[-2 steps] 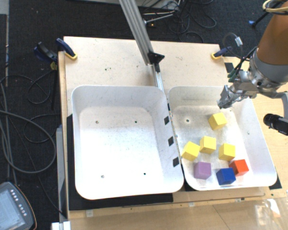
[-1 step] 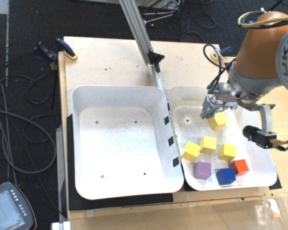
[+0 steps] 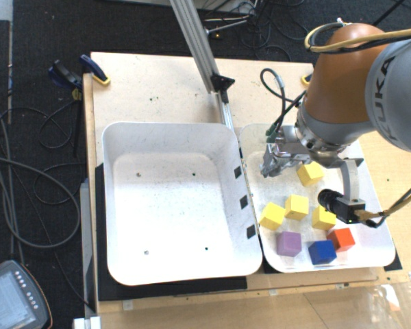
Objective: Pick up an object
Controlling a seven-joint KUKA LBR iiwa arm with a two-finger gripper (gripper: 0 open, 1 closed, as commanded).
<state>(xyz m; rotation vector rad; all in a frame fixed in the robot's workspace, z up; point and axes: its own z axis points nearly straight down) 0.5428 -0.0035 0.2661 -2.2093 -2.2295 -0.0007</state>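
Pale speckled bench (image 3: 157, 88) seen on dark carpet, two white bins borne. Left bin (image 3: 171, 197) smooth, shallow. In right bin (image 3: 377, 249) blocks lie scattered: four yellow cubes (image 3: 296, 205), purple (image 3: 289, 243), blue (image 3: 322, 251), orange (image 3: 342, 238); no long axis shown. Gripper (image 3: 272, 164) hung over bin's upper left, nothing held; finger gap indiscernible. One yellow cube (image 3: 310, 173) partly hidden by arm.

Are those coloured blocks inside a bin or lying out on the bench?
Inside. All the blocks, like the purple one, sit within the rim of the right-hand white bin.
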